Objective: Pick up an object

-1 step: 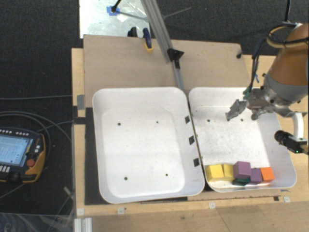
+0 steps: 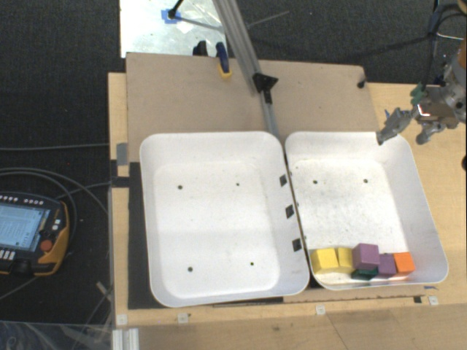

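Camera view, slanted from above: two shallow white plastic bins are sitting side by side on the tan wooden bench (image 2: 336, 327). The left white bin (image 2: 219, 217) is lying next to the right white bin (image 2: 365, 195), their inner rims touching along the middle.

The two-finger metal gripper (image 2: 408, 127) is hanging at the upper right, above the far right corner of the right bin. Its fingers (image 2: 387, 128) are standing apart, with nothing between them. It is well apart from the blocks.

The objects are clustering in the near corner of the right bin, against its front rim:
- two yellow foam cubes (image 2: 332, 259), sitting side by side at the left of the group and touching
- a dark green block (image 2: 363, 273), lying low at the front, partly hidden under the purple ones
- two purple cubes (image 2: 372, 257), one sitting a little higher than the other
- an orange cube (image 2: 404, 262), sitting at the right end, just beside the purple cubes

A grey metal pole (image 2: 237, 39) is slanting across the top of the bench. A handheld control pendant with a lit screen (image 2: 25, 232) is lying on the dark floor to the left.
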{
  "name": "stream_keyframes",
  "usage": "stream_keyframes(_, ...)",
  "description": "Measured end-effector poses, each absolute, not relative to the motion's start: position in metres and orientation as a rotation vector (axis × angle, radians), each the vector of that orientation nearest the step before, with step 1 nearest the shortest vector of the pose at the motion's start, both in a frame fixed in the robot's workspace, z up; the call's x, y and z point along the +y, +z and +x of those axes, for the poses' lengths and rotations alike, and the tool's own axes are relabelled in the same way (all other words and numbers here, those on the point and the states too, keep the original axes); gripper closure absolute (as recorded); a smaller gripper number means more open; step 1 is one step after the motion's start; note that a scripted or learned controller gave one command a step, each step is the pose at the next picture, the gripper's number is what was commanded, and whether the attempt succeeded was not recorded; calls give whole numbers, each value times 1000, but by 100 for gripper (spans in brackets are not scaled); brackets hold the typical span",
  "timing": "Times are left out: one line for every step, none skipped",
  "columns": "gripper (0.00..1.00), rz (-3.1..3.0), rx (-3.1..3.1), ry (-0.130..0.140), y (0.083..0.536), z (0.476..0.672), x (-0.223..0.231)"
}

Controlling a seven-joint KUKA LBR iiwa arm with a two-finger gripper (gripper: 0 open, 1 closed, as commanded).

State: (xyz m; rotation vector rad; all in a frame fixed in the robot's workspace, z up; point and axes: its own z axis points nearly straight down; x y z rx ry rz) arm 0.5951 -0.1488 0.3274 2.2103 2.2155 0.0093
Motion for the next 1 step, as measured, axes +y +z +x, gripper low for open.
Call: stream_keyframes(0, 2222, 2221, -3, 269, 593, -159)
